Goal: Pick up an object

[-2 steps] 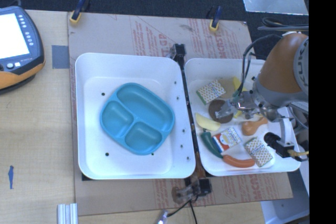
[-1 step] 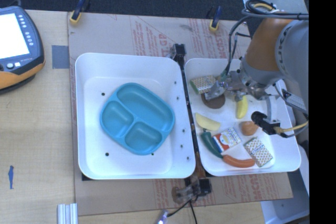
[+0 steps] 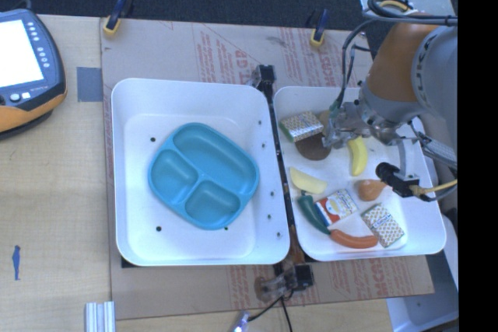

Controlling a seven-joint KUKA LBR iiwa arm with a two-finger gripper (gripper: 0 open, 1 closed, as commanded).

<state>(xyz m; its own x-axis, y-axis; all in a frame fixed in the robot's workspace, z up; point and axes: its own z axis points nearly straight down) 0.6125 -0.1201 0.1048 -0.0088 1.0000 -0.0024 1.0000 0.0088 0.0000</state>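
Just right of the blue tray (image 3: 204, 176), in the right bin (image 3: 432, 245), the gripper (image 3: 336, 131) hangs low over a brown round piece (image 3: 313, 149), its grip unreadable, nothing visibly lifted yet.

Right bin (image 3: 436, 245): banana (image 3: 357, 156), sausage (image 3: 354, 239), green pepper (image 3: 314, 212), small packets (image 3: 384, 225), lying loose.

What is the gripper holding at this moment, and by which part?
It cannot be told. The gripper is low in the right bin, just above the brown round item and beside the banana, but nothing is visibly in its grasp.
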